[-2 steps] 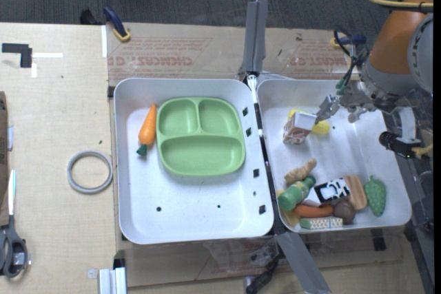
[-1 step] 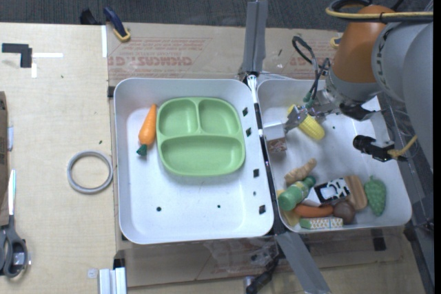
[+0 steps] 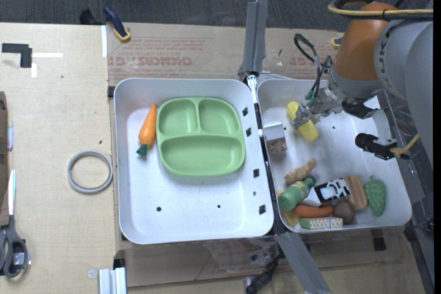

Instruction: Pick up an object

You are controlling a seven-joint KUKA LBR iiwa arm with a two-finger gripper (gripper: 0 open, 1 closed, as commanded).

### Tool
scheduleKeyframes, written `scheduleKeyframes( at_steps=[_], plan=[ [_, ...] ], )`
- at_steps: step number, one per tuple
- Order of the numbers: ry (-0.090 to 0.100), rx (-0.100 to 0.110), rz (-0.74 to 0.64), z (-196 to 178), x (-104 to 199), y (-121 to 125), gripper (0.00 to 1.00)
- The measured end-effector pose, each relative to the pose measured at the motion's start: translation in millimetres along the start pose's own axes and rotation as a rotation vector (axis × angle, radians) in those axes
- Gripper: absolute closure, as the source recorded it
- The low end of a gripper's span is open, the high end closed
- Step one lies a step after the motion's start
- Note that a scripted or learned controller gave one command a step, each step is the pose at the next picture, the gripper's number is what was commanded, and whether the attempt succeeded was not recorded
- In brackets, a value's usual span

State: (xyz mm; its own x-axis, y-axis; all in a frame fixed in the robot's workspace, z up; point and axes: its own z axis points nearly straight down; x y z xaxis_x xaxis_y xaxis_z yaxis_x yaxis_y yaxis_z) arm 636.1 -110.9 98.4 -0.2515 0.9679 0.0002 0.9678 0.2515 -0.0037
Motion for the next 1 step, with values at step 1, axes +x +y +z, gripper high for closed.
scheduleKeyframes(
  at_steps=[1],
  plan=[
    [-0.001,-0.002,0.068,-92.5,65.0,40.6,1.0]
  ],
)
